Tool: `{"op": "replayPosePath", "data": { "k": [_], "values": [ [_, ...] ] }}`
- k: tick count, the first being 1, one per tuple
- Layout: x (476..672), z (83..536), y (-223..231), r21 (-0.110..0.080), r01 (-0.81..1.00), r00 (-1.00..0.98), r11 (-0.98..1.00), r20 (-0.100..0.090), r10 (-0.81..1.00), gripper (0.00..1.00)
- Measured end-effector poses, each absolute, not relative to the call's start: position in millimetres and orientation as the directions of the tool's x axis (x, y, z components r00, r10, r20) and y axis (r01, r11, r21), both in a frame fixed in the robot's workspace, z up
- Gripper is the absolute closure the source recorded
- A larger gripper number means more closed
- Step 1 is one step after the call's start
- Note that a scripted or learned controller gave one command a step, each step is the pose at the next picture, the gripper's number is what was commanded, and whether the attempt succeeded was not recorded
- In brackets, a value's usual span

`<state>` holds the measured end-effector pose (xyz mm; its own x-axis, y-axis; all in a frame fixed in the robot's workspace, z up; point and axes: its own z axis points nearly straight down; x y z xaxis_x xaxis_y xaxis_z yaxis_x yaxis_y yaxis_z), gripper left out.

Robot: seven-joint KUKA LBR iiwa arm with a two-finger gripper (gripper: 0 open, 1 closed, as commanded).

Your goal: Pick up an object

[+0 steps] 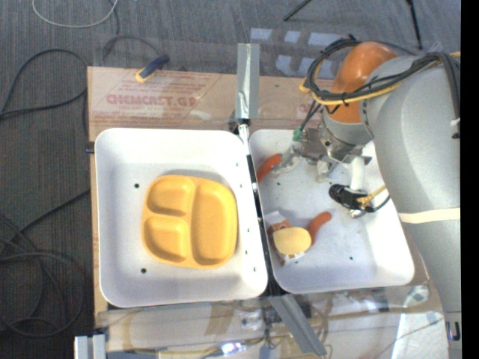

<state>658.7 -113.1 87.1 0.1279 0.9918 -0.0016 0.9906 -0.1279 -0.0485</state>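
Note:
My gripper hangs over the back left part of the right bin, below the orange-banded wrist. An orange sausage-shaped piece lies just left of it against the bin's left wall. A second orange sausage piece lies near the bin's middle. Beside that one sits a pale yellow rounded object, with a small brown and white item touching its upper left. Nothing shows in the gripper's grasp.
The left bin holds a yellow divided tray. A metal divider runs between the bins at the back. The arm's grey body covers the right bin's right side. Cables hang by the wrist.

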Motion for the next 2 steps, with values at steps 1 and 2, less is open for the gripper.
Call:
{"op": "replayPosePath", "data": {
  "k": [1,2],
  "values": [
    [658.5,88.2,-108.6,-0.048,0.987,0.151,-0.152,-0.013,0.988,0.0],
    [657.2,88.5,-107.0,-0.058,0.969,0.239,-0.24,-0.011,0.971,0.0]
  ]
}}
